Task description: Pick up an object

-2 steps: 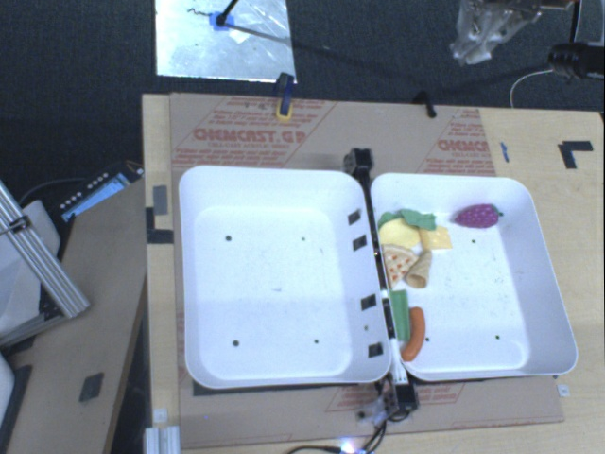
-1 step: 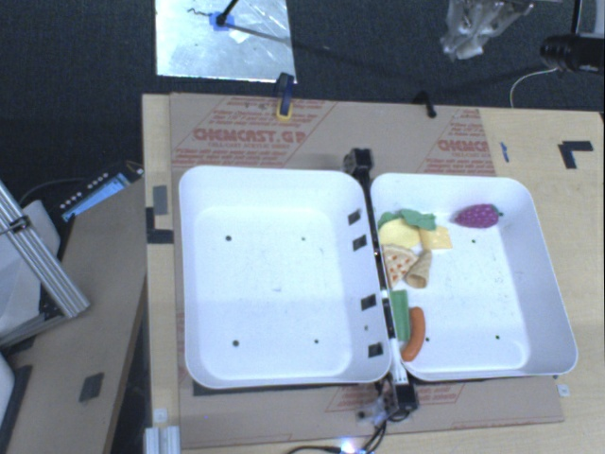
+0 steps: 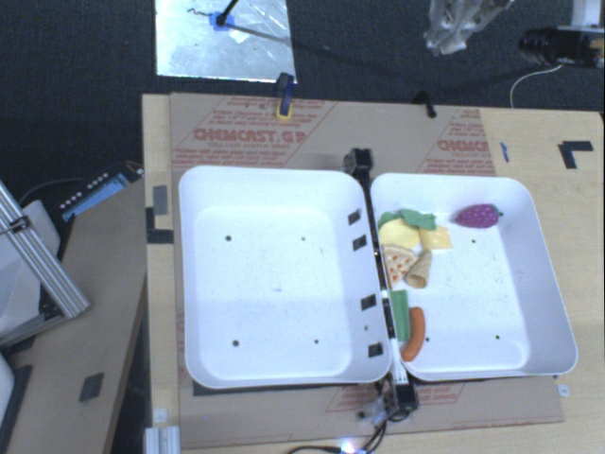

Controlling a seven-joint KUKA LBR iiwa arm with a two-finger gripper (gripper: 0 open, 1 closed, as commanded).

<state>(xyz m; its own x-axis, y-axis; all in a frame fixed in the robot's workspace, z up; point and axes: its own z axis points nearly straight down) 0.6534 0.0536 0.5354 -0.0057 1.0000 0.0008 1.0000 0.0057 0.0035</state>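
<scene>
- Camera view: two white bins sit side by side on the counter; the left bin lies well below and left of the gripper, and a silver sheet lies far to its left.
- The gripper hangs high above the counter, beyond the bins; its opening cannot be told, and nothing is seen in it.
- Well below it, in the right bin, lie purple grapes, yellow food pieces, a cone, and a carrot with its long axis running toward and away from the gripper.
</scene>
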